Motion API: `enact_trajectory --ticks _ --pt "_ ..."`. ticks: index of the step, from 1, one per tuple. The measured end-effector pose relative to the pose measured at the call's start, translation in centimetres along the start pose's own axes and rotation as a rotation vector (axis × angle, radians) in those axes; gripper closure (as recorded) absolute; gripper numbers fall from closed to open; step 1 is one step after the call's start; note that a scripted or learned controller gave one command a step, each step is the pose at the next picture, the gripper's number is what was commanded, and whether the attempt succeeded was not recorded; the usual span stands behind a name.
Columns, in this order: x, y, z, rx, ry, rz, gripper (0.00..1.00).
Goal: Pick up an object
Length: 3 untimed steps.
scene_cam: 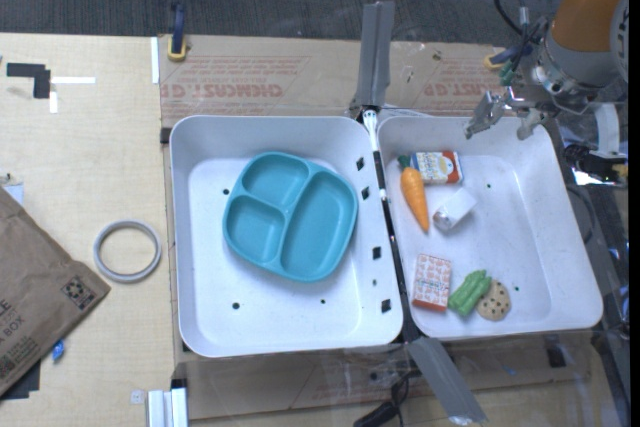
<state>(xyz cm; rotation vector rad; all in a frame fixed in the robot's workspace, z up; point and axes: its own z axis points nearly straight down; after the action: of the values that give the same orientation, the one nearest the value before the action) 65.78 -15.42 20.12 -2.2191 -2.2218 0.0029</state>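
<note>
While the carrot (415, 198) lies in the right bin (560, 245), we see the gripper (508, 115) spread wide, holding nothing, above its far rim.

My arm (590, 5) is a rounded grey shell with a broad orange band wrapped above the wrist. Below the band sits a pale grey collar, and under that a cluster of silvery metal brackets. Black cables loop off my side, with a few small green and yellow fittings near them. My fingers (487, 115) are thin, grey metal prongs.
</note>
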Motion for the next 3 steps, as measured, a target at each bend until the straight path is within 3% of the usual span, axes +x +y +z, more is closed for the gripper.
enact_trajectory --ticks 1,2,3 --pt "5.5 0.2 10.3 -0.002 -0.001 -0.026 0.0" --pt "5.4 0.2 9.3 -0.005 -0.002 -0.027 1.0" --pt "5.4 0.2 9.3 -0.005 -0.002 -0.027 0.0"
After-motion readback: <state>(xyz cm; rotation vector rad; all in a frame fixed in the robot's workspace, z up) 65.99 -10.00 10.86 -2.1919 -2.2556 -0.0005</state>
